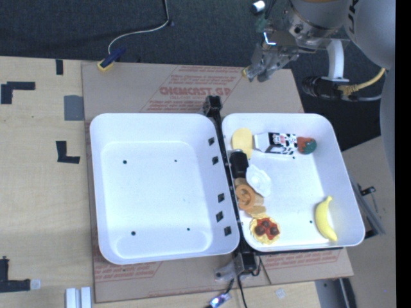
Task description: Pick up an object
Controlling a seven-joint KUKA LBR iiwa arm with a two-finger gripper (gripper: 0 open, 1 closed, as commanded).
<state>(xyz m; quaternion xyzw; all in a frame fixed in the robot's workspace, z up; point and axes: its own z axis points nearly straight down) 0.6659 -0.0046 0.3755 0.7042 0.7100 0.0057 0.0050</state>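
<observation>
My gripper (260,69) hangs high above the back edge of the right bin (334,172), its fingers pointing down over the cardboard, with nothing seen between them. In the right bin lie a yellow banana (325,219) at the front right, a small pizza toy (266,230) at the front left, a brown pretzel-like piece (247,197), a white crumpled item (259,178), a black object (238,163), a yellow round piece (242,140), a black-and-white carton (279,142) and a red-and-green toy (306,145).
The left bin (103,172) sits beside the right one, joined by a black clip strip (221,172). Both rest on a cardboard sheet (186,92). A white cable with a yellow-blue plug (110,59) lies at the back left.
</observation>
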